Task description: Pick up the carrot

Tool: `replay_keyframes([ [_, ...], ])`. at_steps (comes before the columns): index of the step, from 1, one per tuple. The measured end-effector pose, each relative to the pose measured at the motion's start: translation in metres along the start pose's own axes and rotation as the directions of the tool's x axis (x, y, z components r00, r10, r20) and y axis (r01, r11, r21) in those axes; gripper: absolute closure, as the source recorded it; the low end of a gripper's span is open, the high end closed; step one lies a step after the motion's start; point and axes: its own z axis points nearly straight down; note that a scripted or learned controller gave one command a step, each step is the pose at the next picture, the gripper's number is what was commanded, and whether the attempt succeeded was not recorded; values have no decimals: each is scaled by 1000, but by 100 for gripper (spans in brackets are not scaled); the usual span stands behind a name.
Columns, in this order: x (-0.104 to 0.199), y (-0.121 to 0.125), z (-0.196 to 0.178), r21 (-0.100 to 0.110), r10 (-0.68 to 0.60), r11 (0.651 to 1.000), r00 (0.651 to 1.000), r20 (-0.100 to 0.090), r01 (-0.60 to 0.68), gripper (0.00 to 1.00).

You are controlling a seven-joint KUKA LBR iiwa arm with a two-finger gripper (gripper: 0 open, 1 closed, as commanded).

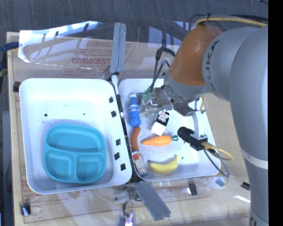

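Note:
The orange carrot (156, 141) with a green tip lies flat in the middle of the right bin (200, 166), pointing left to right. My gripper (153, 102) hangs over the bin's far part, above and slightly left of the carrot and apart from it. The wrist and orange band hide much of the gripper. A small white and black piece (160, 120) sits between the gripper and the carrot; whether it belongs to the gripper is unclear.
In the right bin a blue bottle (133, 111) lies at the far left, a red-brown sausage (135, 138) beside the carrot's left end, and a yellow banana (164, 165) near the front. The left bin (30, 95) holds a blue divided tray (75, 153).

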Motion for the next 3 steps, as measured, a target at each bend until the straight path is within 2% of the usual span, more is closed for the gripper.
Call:
replay_keyframes([
  [1,0,0,0,1,1,1000,1000,0,-1,0],
  [2,-51,-82,49,4,-99,995,995,-2,99,0],
  [3,-69,-47,110,-18,-86,996,996,5,86,0],
])
